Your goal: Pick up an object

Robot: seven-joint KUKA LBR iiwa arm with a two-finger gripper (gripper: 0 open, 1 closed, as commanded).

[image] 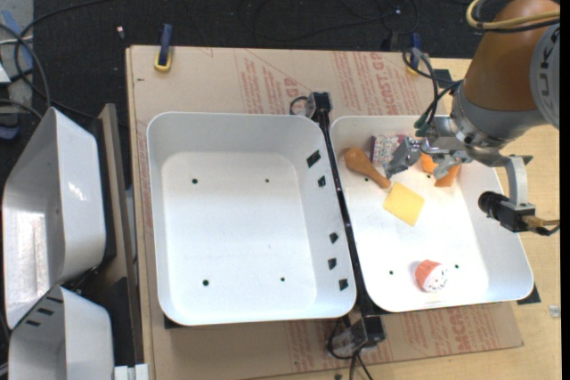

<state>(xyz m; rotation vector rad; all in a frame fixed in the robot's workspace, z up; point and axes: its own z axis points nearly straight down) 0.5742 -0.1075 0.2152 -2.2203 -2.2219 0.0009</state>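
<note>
From my remote seat, the only writing I can pick out is red print on the brown cardboard sheet (267,84) under the bins; it runs upside down and I can't read it with confidence. The grey arm with its orange band (512,58) enters at the upper right, and its body covers part of the right white bin (499,280). The gripper (411,151) sits low over that bin's upper part; whether it is open or closed I cannot tell. Beside it lie a brown wooden spoon-like piece (365,165) and a small patterned packet (386,145), its print illegible. A yellow foam block (404,204) rests near the centre, and a red-and-white round object (430,275) lower down. The left white bin (169,191) fills mid-frame.
</note>
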